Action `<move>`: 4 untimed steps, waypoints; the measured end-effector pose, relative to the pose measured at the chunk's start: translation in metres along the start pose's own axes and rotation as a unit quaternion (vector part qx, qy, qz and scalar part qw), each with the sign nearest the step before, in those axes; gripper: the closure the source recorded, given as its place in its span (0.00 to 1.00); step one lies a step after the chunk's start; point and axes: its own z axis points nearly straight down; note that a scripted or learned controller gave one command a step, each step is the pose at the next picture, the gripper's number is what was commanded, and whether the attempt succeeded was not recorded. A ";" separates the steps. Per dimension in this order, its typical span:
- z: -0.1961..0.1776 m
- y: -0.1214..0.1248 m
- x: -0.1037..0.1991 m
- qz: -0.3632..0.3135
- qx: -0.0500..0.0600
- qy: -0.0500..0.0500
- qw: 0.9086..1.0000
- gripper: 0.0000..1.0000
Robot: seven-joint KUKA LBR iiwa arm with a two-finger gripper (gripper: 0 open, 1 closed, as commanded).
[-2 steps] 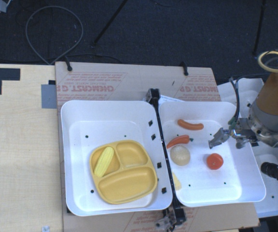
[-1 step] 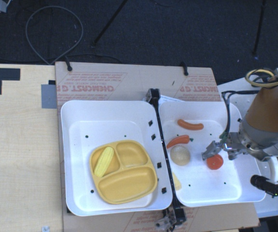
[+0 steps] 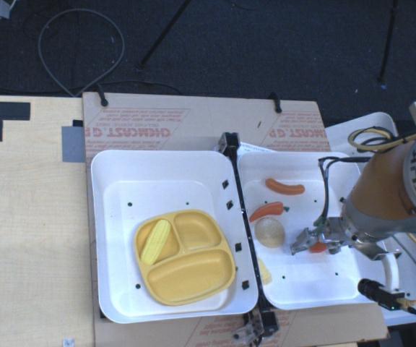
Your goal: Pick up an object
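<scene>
The gripper [image 3: 310, 241] pinches a small red object [image 3: 318, 247] in the right bin [image 3: 338, 298]. The object is probably light and slippery. Grip it across its middle.

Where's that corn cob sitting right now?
The corn cob lies in the left bin, in the upper-left compartment of the yellow divided plate.

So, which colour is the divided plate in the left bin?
Yellow; the divided plate shows best in the camera view.

Corn [image 3: 155, 241] in tray [image 3: 193, 277], left bin [image 3: 114, 176]
</scene>
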 end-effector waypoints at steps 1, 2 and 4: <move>0.012 0.000 0.000 0.001 -0.003 -0.001 1.000 0.00; 0.000 0.000 -0.001 0.003 -0.003 -0.001 1.000 1.00; -0.087 0.005 0.004 -0.001 -0.005 -0.002 1.000 1.00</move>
